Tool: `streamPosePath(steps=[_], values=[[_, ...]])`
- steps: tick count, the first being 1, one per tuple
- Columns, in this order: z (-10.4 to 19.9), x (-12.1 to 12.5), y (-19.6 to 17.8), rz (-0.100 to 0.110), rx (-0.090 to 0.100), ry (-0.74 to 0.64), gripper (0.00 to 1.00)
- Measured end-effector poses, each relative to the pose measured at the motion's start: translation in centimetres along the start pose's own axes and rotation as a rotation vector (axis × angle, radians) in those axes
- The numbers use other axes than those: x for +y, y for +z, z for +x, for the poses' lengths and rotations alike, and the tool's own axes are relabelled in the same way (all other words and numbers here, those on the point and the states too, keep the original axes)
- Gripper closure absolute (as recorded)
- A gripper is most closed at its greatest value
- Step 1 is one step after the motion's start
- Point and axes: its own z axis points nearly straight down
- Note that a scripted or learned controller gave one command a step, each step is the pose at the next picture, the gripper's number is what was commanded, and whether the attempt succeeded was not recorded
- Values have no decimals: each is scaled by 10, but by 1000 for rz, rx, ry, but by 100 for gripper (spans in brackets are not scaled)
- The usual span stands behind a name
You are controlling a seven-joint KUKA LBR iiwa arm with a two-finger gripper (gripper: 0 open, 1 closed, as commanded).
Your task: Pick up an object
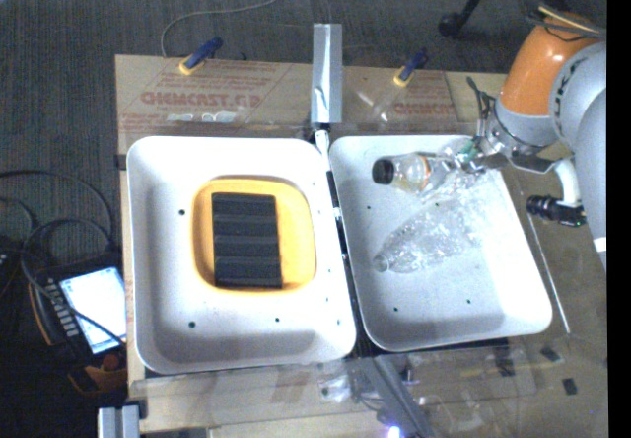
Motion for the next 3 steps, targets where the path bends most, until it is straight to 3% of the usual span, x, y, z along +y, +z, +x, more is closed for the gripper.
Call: streamPosePath(steps=[1, 2, 3], values=[[33, 6, 2, 4, -46, -16, 0], [32, 2, -6, 17, -42, -14, 100], [91, 28, -85, -35, -29, 53, 100]])
